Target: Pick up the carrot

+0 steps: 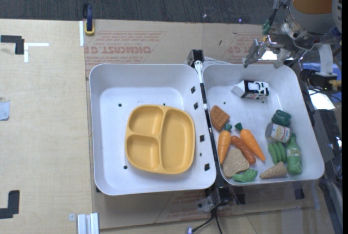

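Camera view: carrot between sausage and can.

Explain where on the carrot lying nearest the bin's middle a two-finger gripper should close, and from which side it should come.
Grip the carrot mid-body, descending from above, fingers across its slanted length. Its tip side is freer; another carrot and a sausage crowd its left.

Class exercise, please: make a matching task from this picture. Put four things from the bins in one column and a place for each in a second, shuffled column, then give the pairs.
Things
1. yellow plate
2. toy car
3. cone
4. waffle

Places
A. right bin, bottom edge
B. right bin, beside the divider
C. left bin
D. right bin, upper part

Pairs: 1-C, 2-D, 3-A, 4-B
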Controlling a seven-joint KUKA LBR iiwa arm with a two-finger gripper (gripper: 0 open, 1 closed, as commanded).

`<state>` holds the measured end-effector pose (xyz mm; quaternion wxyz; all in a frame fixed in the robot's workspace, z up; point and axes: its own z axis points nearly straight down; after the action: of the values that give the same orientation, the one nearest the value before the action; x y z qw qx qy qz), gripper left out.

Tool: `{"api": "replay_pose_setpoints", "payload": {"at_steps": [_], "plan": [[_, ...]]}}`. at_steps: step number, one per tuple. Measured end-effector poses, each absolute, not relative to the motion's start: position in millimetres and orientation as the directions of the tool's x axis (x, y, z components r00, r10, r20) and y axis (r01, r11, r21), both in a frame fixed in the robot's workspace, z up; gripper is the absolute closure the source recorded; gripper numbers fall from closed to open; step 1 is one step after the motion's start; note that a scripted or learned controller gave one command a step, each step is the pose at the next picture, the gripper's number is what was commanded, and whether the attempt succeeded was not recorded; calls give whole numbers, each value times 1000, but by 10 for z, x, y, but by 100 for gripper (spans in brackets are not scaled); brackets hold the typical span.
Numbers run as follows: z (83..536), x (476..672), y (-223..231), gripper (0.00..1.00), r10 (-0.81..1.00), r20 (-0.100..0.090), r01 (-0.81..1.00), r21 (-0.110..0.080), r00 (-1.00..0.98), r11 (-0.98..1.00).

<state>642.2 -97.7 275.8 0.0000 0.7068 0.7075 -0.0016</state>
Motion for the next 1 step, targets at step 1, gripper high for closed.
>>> {"api": "replay_pose_setpoints", "payload": {"at_steps": [1], "plan": [[1821,5904,-1027,0,999,-2,999,-3,49,-49]]}}
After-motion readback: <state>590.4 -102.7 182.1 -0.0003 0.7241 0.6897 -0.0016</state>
